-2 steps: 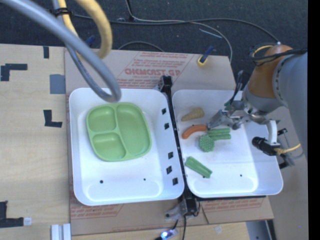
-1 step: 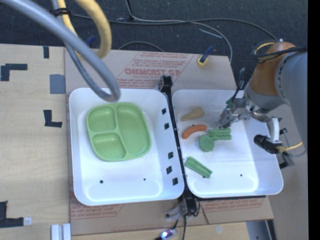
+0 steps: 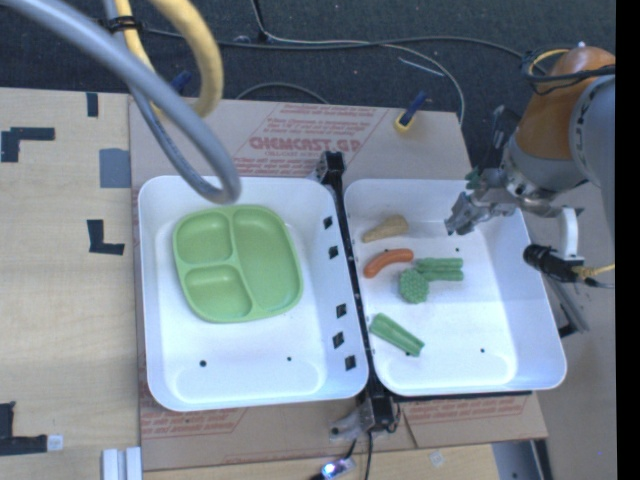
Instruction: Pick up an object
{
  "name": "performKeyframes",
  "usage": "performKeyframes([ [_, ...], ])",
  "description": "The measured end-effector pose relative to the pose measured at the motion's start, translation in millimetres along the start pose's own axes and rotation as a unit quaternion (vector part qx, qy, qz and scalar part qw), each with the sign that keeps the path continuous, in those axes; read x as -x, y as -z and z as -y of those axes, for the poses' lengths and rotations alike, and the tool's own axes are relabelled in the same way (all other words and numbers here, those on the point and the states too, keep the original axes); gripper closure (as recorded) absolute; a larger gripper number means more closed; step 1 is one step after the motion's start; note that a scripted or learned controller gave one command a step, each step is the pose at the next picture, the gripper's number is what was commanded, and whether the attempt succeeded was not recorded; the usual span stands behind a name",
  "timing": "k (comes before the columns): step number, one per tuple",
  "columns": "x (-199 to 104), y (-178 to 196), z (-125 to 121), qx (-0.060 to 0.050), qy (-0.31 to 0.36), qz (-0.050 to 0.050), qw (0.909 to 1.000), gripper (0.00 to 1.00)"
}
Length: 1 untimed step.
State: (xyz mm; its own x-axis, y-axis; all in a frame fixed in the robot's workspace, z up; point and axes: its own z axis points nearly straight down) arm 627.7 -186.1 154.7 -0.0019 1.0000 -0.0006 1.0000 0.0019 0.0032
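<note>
Overhead, the gripper (image 3: 462,218) hangs at the upper right corner of the right bin (image 3: 500,368) — whether it is parted or closed cannot be told. Nearest it lies the tan piece (image 3: 385,230), well to the gripper's left in this view, long axis running roughly left-right — beside an orange piece (image 3: 388,261).

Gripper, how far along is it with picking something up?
Nothing looks picked yet. The gripper hangs over the right bin's upper right part, apart from the toys. The tan piece, orange piece, broccoli and green pieces all lie in that bin. Left: descend, grasp one, lift.
</note>
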Motion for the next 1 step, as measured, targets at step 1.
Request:
performKeyframes([
  [1,3.9,47.0,6.7,0.000,-0.001,0.000,1.0000,1.00],
])
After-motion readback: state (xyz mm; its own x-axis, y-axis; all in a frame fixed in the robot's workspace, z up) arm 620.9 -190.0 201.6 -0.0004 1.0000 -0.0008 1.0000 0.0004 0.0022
